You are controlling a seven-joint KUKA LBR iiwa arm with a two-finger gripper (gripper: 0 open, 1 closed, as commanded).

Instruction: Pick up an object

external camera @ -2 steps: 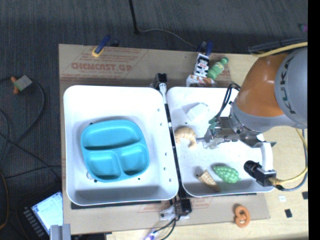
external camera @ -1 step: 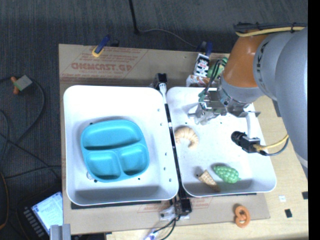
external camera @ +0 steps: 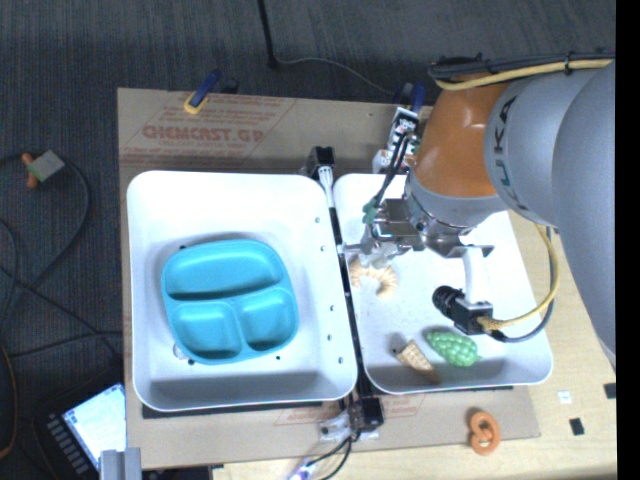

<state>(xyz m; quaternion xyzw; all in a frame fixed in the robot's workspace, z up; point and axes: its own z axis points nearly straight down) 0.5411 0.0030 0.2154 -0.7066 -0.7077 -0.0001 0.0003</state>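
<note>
The claw (external camera: 385, 236) hangs low over the right bin (external camera: 520, 363), by its left wall, just above a small tan thing (external camera: 380, 278). A green toy (external camera: 453, 348) and cone (external camera: 415, 358) lie nearer. A blue tray (external camera: 230, 300) fills the left bin (external camera: 150, 268).

you're looking at a bulky grey arm (external camera: 560, 138) with dark lettering, an orange band (external camera: 455, 153) above its wrist, and a yellow cable (external camera: 545, 268) looping beside it.
</note>
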